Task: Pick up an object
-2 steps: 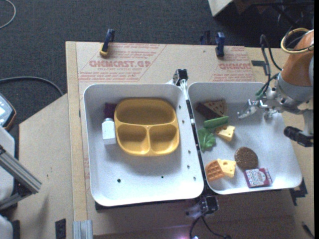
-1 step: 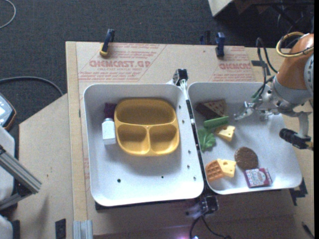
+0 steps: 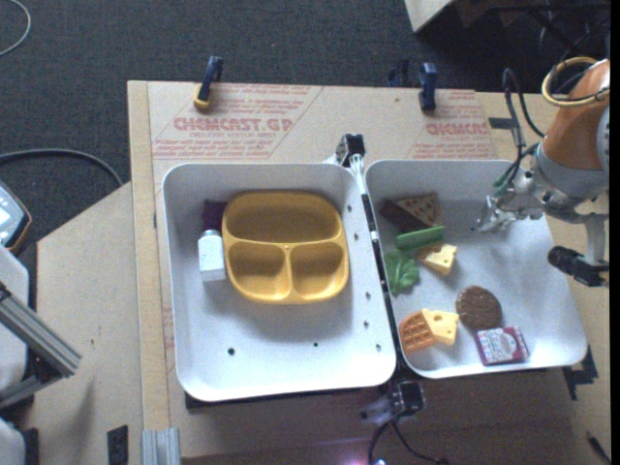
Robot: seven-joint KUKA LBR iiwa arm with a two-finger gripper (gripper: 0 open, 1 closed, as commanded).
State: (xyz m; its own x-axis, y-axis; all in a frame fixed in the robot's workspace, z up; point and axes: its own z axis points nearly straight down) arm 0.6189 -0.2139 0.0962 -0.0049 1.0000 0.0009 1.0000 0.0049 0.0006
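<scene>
1. Where the right bin (image 3: 572, 342) meets its near edge, a red-and-white packet (image 3: 501, 344) lies toward the near right corner, with a brown cookie (image 3: 479, 307) just behind it.
2. Toward the near left corner of that bin sit a waffle (image 3: 418, 332) and a cheese wedge (image 3: 445, 326), touching.
3. Further back along the left edge lie a green leaf (image 3: 401, 271), a second cheese piece (image 3: 441, 258), a green bean (image 3: 419, 236) and a brown slice (image 3: 415, 209).
4. In the left bin (image 3: 184, 347), a yellow tray (image 3: 285, 245) fills the far middle; a white bottle (image 3: 212, 256) touches its left side.
5. At the right bin's far right corner hangs the gripper (image 3: 490, 218), low over bare floor, nothing between its fingers; how far they are spread I cannot tell. All the food lies to its left and nearer, the bean and second cheese closest, yet apart from it.
</scene>
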